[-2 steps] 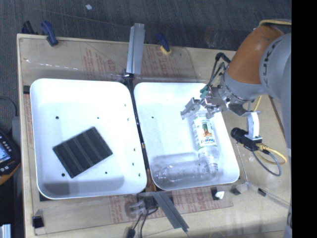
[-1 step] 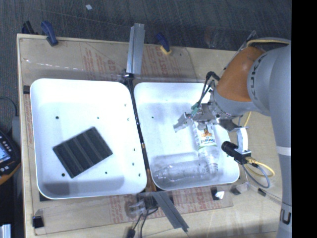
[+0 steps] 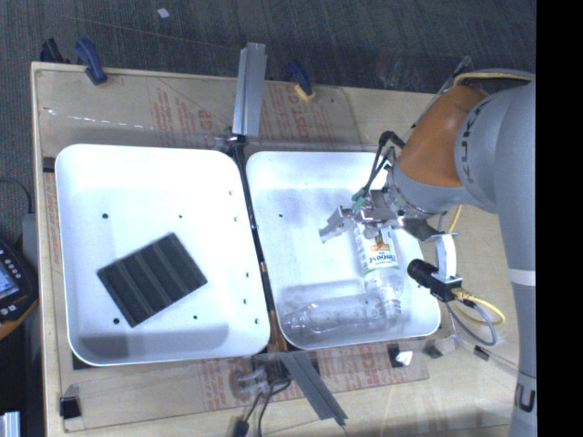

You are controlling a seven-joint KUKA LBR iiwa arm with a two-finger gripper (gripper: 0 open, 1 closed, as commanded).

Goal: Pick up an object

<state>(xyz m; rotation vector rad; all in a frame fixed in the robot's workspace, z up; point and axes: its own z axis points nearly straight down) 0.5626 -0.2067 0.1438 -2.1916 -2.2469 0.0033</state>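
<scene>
In the right bin [image 3: 282, 244] lies a clear plastic bottle with a white and orange label [image 3: 382, 260], pointing toward the bin's front. My gripper [image 3: 357, 217] hangs low over the bin, right at the top end of that bottle and seemingly touching it. Its own body hides the contact. A second clear bottle [image 3: 339, 316] lies on its side along the front wall of the same bin, its right end meeting the labelled bottle. A black ridged pad [image 3: 151, 279] lies flat in the left bin [image 3: 91, 180].
The grey arm with its orange band [image 3: 437, 148] reaches in over the right bin's far right corner. A metal divider bar [image 3: 248, 89] runs between the bins at the back. Cables [image 3: 474, 312] trail off the bench at right.
</scene>
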